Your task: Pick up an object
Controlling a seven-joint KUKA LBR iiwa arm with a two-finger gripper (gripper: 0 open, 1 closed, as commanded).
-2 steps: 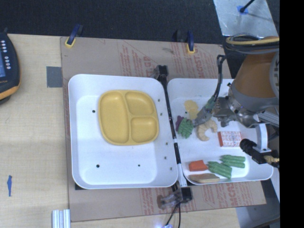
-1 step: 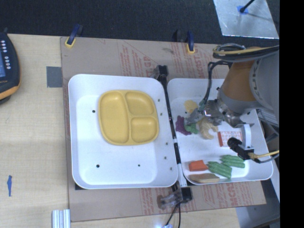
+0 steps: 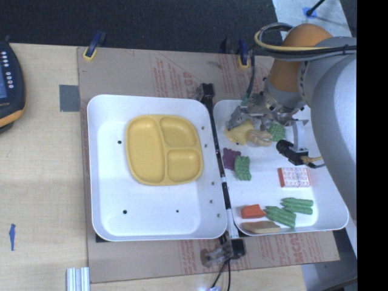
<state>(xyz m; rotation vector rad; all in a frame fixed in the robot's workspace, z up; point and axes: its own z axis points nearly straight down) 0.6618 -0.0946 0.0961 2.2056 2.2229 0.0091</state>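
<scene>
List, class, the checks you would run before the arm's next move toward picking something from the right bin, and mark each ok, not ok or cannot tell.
1. End effector is over the right bin: ok.
2. It sits above the pale yellow item at the bin's far end: ok.
3. An item is seen held between its fingers: cannot tell.
4. Other items, such as the red-and-white card and orange block, lie apart from it: ok.
5. Yellow divided plate lies in the left bin, out of the way: ok.

A yellow tray lies in the left bin; a pendant rests at the surface's far-left edge.
</scene>
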